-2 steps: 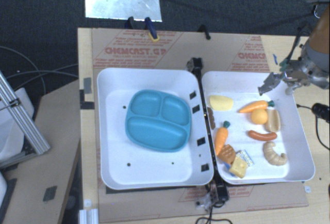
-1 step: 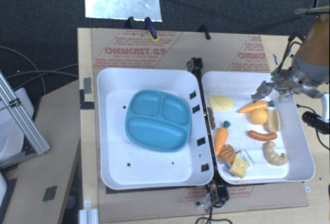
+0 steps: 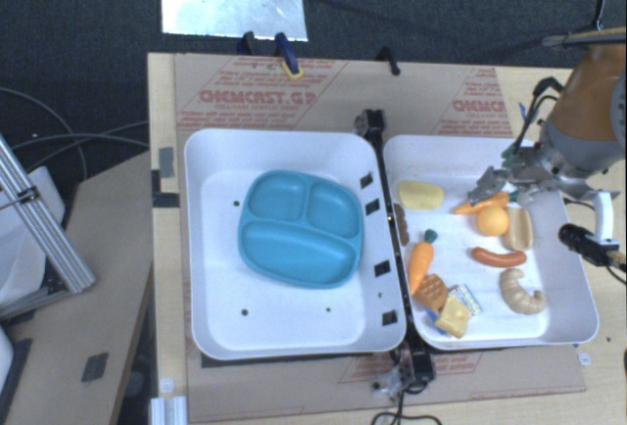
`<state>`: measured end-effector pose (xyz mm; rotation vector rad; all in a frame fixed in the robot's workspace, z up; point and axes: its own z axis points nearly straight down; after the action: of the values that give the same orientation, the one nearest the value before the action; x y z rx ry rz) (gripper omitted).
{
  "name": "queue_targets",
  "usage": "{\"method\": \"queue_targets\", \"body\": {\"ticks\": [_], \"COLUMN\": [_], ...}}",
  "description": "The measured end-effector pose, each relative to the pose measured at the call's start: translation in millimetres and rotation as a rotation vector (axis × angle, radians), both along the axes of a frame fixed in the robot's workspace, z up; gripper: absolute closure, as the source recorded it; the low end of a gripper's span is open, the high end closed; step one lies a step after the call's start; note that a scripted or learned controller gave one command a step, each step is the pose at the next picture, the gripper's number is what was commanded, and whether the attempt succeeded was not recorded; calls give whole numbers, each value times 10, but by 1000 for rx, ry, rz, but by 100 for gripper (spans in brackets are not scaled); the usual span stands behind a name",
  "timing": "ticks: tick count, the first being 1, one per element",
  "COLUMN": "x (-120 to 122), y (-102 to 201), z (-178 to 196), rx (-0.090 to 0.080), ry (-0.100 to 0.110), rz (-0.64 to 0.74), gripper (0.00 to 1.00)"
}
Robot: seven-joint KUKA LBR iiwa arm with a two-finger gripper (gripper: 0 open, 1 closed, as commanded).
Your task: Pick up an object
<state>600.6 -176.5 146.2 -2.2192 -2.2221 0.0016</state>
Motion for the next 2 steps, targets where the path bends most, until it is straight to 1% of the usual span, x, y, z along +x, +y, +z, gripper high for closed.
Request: {"method": "queue_targets", "body": {"ticks": [1,2], "x": [-93,-77], "y": [45,56], "z": [-560,-605], "rx": [1,1], "ry": [1,-4], "rz": [1,0], "gripper": [0,0]}}
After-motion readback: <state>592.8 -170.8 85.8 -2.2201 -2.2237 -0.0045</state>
